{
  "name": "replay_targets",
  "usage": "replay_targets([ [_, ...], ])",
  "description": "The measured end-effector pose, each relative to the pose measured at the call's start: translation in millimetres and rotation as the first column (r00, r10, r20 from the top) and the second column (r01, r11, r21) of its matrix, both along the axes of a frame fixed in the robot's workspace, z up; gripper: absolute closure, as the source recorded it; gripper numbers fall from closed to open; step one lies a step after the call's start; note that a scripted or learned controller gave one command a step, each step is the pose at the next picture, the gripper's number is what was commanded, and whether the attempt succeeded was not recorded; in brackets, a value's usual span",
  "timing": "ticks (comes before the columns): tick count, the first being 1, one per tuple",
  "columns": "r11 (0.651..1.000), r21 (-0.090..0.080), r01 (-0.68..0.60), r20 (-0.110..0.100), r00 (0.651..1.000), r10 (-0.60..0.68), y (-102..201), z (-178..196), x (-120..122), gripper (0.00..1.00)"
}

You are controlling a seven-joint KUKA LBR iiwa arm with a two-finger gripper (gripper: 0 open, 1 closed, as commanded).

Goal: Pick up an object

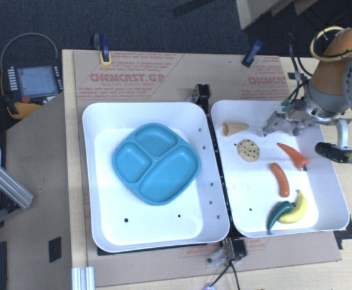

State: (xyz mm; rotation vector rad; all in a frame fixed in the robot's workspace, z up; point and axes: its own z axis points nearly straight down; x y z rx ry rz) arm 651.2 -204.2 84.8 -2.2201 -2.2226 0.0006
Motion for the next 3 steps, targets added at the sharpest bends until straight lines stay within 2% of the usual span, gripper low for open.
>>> replay_targets([
  [1, 1.000, -0.002, -0.002, 0.002, 1.000, 0.002, 0.1, 11.7, 0.7, 1.00],
  [2, 1.000, -0.002, -0.001, 0.007, 1.000, 0.001, 8.0, 60.4, -1.2, 1.00],
  [3, 1.000, -0.004, -0.001, 0.009, 1.000, 0.001, 1.3, 113.3, 8.5, 1.00],
])
